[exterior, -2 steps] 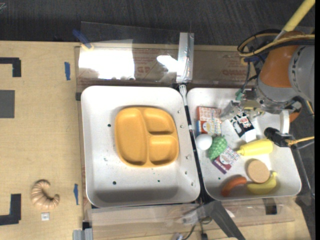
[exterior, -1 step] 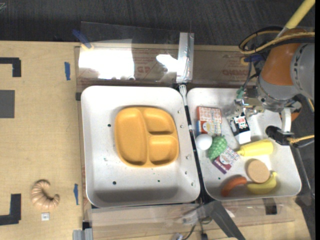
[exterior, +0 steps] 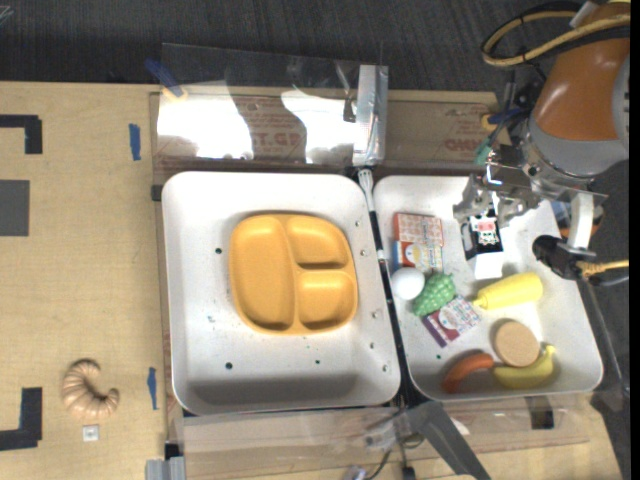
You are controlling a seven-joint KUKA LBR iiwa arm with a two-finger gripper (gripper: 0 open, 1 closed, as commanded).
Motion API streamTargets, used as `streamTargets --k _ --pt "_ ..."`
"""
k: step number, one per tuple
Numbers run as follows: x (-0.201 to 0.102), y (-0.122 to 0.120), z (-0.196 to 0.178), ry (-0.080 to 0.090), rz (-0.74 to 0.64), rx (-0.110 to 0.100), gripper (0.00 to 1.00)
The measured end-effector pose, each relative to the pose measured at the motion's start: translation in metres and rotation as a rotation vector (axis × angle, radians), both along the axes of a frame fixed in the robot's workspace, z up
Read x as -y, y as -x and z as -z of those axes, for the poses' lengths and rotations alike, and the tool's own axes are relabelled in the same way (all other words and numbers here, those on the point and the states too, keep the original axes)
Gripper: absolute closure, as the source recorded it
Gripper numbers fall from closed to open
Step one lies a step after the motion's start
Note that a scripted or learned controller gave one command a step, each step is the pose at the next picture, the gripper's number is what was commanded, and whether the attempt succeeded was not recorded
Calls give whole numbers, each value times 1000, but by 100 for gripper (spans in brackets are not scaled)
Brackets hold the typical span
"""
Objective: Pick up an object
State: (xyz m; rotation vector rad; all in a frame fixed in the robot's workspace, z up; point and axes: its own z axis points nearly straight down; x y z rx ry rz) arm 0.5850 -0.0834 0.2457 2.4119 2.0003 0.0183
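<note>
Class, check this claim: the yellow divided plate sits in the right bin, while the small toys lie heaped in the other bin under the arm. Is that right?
Not quite. The camera view shows the yellow divided plate in the left bin, not the right one. The rest holds: the small toys, such as the toy corn cob and the white ball, lie in the right bin, where the arm reaches in.

Bright, even overhead light, strong glare on the clear plastic sheet [exterior: 255,118], soft shadows, slightly soft focus.
</note>
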Motion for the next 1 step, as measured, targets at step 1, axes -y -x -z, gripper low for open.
streamTargets --k 1 --pt "17 35 38 1 -238 -18 100"
